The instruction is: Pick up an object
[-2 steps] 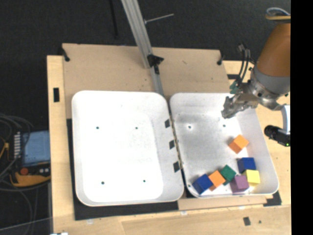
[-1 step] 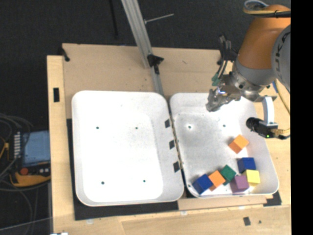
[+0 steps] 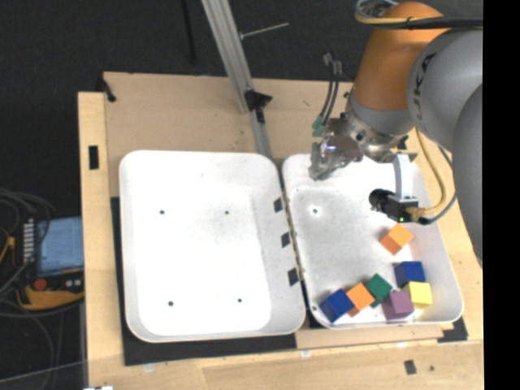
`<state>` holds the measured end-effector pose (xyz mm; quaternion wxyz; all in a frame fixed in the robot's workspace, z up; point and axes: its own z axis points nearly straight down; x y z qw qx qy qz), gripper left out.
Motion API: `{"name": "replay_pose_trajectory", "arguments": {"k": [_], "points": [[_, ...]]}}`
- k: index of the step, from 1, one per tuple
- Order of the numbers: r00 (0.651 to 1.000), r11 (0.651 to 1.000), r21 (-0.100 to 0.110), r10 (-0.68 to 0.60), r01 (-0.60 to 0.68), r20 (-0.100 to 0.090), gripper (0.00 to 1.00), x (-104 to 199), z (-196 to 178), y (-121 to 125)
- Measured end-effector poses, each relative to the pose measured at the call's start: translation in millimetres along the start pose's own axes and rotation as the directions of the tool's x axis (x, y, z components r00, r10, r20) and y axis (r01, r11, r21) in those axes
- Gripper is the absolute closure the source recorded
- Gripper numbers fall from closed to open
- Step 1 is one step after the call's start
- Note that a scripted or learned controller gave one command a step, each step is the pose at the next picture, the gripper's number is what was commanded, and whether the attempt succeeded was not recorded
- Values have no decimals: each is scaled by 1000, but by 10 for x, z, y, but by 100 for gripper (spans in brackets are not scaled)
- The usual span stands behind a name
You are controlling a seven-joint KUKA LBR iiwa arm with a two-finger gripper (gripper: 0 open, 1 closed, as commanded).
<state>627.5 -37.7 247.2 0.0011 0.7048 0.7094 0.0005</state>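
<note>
My gripper (image 3: 325, 166) hangs over the far left corner of the right bin (image 3: 341, 218), under the grey and orange arm. Whether anything sits between its tips is too small to make out. Several small blocks lie in the right bin's near right part: an orange block (image 3: 397, 239) on its own, a blue block (image 3: 411, 272), a yellow block (image 3: 420, 292), a purple block (image 3: 398, 304), a green block (image 3: 379, 287), another orange block (image 3: 360, 297) and another blue block (image 3: 335, 305). All of them lie well apart from the gripper.
The left bin (image 3: 203, 242) lies beside the right one, with small black clips (image 3: 286, 240) along the shared edge. A slanted metal rail (image 3: 236, 63) rises behind the bins. A black cable fitting (image 3: 388, 202) hangs over the right bin's far right.
</note>
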Motion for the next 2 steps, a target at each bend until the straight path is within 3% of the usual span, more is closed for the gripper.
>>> {"name": "replay_pose_trajectory", "arguments": {"k": [2], "points": [[1000, 1000, 1, 3, -3, -1, 100, 933, -44, 222]]}}
